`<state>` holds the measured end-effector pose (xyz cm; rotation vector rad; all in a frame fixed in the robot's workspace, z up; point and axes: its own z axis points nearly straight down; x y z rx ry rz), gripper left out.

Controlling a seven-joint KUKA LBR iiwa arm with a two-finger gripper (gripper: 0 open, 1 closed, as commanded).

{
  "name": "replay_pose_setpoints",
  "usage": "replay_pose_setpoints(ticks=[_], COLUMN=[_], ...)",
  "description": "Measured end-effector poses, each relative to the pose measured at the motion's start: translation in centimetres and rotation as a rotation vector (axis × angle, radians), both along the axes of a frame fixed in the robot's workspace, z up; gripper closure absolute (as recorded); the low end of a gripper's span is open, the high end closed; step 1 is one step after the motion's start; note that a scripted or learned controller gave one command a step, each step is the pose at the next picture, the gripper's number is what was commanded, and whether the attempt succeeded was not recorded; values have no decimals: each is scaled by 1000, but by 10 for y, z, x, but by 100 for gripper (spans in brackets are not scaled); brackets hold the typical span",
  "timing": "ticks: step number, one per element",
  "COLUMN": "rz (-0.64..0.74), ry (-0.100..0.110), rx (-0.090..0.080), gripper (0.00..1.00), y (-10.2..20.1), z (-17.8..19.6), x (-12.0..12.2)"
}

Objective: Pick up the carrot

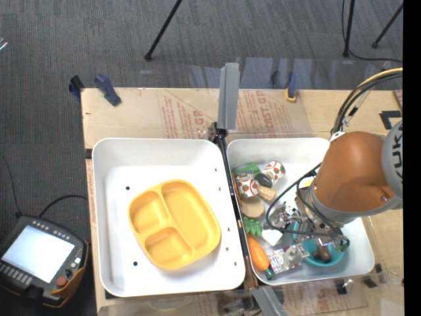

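In the left bin [105, 176], smooth white plastic, lies a glossy yellow three-compartment plate [173, 224]. The right bin [309, 147] holds cluttered toy food; the tapered orange carrot [258, 253] rests by its lower-left wall. The gripper [309, 232] hangs right of it, over a teal bowl [323, 255].

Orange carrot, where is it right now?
The orange carrot lies in the right white bin, at its front-left corner against the wall by the divider, just left of the gripper.
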<state>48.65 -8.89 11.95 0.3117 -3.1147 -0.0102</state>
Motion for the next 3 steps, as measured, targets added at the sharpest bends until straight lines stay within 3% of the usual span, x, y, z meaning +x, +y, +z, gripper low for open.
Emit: replay_pose_setpoints(ticks=[1,2,3], rz=[-7,-1,-2], ry=[-16,-16,-16], rx=[-7,-2,-2], gripper=[0,0,100], y=[-104,-27,-28], z=[29,62,71], x=[50,80,80])
